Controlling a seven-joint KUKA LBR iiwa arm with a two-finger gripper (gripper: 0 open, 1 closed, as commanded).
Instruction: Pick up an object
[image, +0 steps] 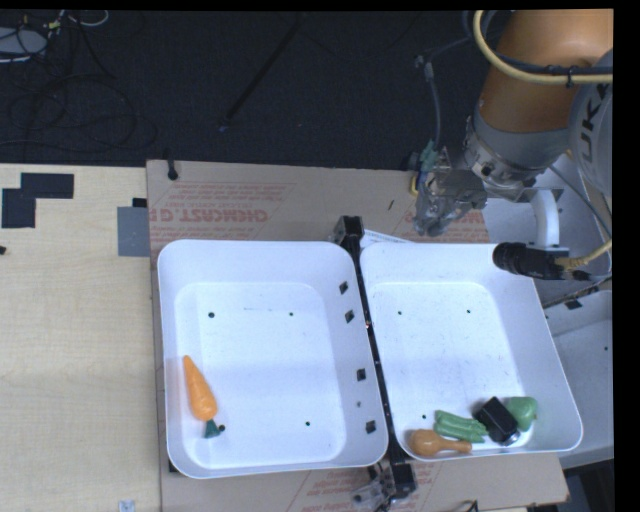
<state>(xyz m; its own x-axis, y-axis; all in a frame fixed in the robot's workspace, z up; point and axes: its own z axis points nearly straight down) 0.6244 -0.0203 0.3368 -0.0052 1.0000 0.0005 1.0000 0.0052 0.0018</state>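
A pale wooden bench (70, 350) bears a cardboard sheet (270, 200), with dark cable-strewn floor (200, 80) behind.

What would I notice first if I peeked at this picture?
Probably the big grey and orange arm at the top right, with its gripper hanging above the far edge of the right bin. Next, the bright orange carrot lying alone near the left bin's front left corner. Then the little heap in the right bin's front corner: green toys, a black block and a tan pear.
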